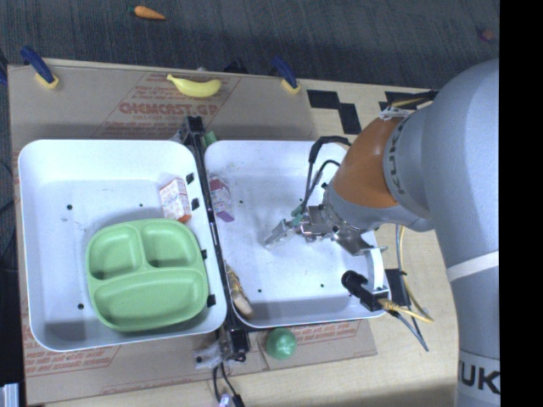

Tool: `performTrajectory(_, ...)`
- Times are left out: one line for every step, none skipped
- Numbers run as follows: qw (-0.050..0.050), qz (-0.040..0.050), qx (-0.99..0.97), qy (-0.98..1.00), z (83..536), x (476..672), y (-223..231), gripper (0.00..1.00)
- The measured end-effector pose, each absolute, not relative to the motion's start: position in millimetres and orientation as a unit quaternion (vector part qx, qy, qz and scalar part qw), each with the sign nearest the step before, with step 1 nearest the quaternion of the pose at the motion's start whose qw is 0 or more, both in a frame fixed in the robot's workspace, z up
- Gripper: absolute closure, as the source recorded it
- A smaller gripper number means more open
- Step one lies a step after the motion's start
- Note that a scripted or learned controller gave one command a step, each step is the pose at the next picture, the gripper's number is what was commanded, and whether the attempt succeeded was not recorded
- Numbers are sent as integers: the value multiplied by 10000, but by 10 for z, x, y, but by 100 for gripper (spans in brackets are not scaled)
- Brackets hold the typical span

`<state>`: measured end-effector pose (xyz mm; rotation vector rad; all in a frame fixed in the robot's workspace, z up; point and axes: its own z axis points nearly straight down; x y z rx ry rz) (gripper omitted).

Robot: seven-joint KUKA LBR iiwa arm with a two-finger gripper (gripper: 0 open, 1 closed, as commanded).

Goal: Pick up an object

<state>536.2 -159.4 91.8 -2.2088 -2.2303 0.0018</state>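
My gripper [278, 232] hangs over the middle of the right bin [280, 164], pointing left, low above the bin's bare white floor. Nothing lies directly beneath its tip. A purple and white packet [221, 198] lies at the right bin's left wall, well left of the gripper. A tan, elongated thing [237, 296] rests in the right bin's front left corner. In the left bin [51, 168] sit a green divided plate [148, 271] and a small red and white carton [175, 198] just behind it.
A yellow banana [195, 85] lies on the cardboard behind the bins. A green ball [281, 342] sits on the bench in front of the right bin. Blue clamps [39, 66] hold the cardboard's back edge. An orange carrot [150, 12] lies on the floor beyond.
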Motion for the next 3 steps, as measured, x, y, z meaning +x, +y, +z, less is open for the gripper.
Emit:
performTrajectory(10,4,-7042,-7100,919,5946,-1050,0)
performTrajectory(17,7,-7030,-7112,1019,5945,-1053,100)
performTrajectory(-12,-4,-7057,-7085,2212,5645,-1194,100)
